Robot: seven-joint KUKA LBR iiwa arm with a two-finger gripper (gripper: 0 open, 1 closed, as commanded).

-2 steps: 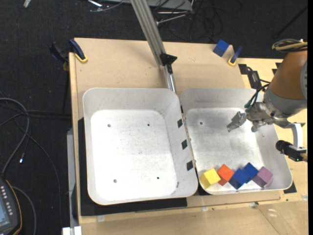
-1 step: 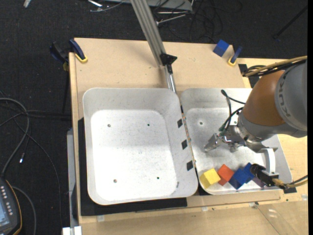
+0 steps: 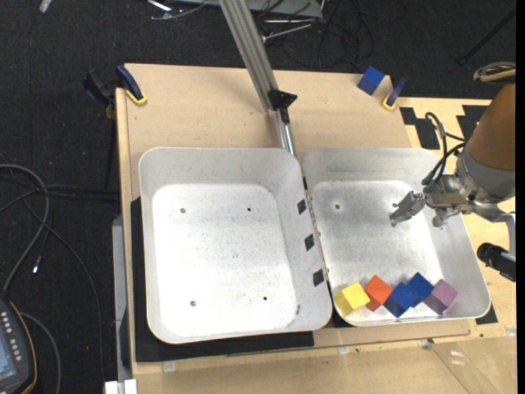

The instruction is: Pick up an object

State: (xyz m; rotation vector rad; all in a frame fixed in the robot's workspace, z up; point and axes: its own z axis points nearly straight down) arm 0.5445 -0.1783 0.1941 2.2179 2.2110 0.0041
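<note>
Blocks wait in a row along the 5 o'clock rim of the right bin (image 3: 459, 245): blue (image 3: 408, 294), purple (image 3: 441, 295), orange (image 3: 377, 290), yellow (image 3: 353, 297). My gripper (image 3: 406, 209) hangs near 3 o'clock, well apart from them; I cannot tell how wide it stands. They crowd the wall and touch, so I judge a clean grasp awkward. The left bin (image 3: 164, 171) sits beside. A stray blue cube (image 3: 371, 79) rests on the bench at 1 o'clock.
</note>
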